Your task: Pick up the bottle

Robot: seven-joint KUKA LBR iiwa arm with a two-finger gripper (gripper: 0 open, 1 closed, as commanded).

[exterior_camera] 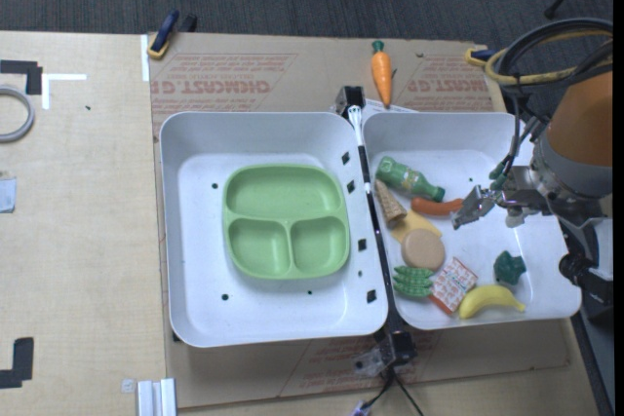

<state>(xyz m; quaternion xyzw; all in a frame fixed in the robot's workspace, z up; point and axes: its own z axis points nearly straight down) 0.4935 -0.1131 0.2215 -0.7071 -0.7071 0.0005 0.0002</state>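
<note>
Bottle [409,178]: green, lying on its side in the right bin [444,133], near the divider, upper-left area. Gripper [472,208]: positioned over the right bin, right of the bottle and apart from it, above an orange chili-shaped toy [436,206]; fingers slightly apart, nothing between them. Left bin [185,239] holds a green divided plate [287,222]. A toy carrot [380,71] lies outside the bins.

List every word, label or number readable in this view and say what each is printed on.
Red lettering on the cardboard sheet, left of the carrot: upside down and mirrored, too blurred to read for certain.
Red lettering on the same cardboard right of the carrot: blurred, unreadable.
Small red-and-white packet in the right bin: print too small to read.
Green bottle: no legible label.
</note>
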